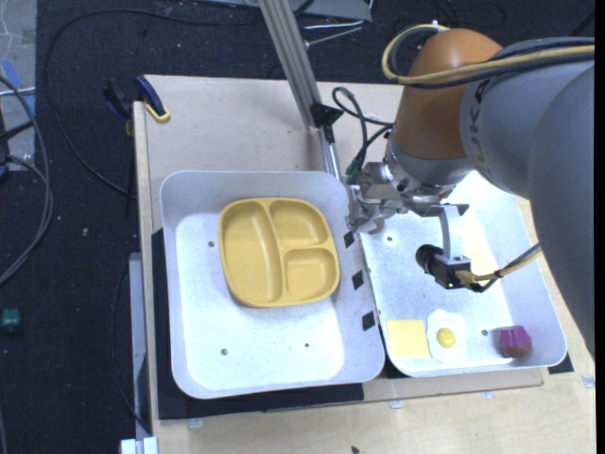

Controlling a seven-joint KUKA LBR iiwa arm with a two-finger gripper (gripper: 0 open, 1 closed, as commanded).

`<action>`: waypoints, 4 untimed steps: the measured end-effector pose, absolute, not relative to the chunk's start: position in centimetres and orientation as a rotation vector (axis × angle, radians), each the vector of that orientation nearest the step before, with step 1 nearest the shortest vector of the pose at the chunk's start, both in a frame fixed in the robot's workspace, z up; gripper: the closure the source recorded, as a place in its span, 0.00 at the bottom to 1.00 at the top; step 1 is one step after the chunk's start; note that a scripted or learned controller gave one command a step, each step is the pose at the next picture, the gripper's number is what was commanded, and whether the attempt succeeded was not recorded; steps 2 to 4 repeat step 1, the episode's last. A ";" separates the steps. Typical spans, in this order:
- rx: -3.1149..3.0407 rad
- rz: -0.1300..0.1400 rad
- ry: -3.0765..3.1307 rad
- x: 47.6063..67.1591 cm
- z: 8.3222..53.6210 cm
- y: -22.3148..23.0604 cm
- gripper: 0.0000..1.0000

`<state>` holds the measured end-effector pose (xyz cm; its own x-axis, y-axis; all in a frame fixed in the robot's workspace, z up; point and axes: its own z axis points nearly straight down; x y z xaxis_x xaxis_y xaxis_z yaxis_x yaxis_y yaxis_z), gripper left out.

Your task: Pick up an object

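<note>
Your big grey arm with the orange band (444, 112) reaches in over the right white plastic bin (529, 253). The left white plastic bin (189, 348) holds a yellow plastic plate with three sections (279, 251). That plate is big and flat, so it looks hard to grab.

The easy things sit along the front of the right bin: a flat pale yellow square like a cheese slice (407, 339), a toy fried egg, white with a yellow middle (446, 337), just beside it, and a small purple block (512, 341) a little further right.

Your gripper (364, 218) hangs near the back left of the right bin, by the wall between the bins, well apart from those three things. You cannot tell if it is apart or together.

Pick the purple block, I think; it stands up most. Move over it, go straight down, then squeeze. Keep away from the bin wall.
</note>
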<state>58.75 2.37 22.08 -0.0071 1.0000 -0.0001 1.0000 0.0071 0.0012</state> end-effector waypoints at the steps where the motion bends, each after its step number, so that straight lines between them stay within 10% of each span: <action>1: 2.213 0.004 2.228 60.2 22.4 6.5 1.00; 4: 2.213 0.004 2.228 60.2 22.4 6.5 1.00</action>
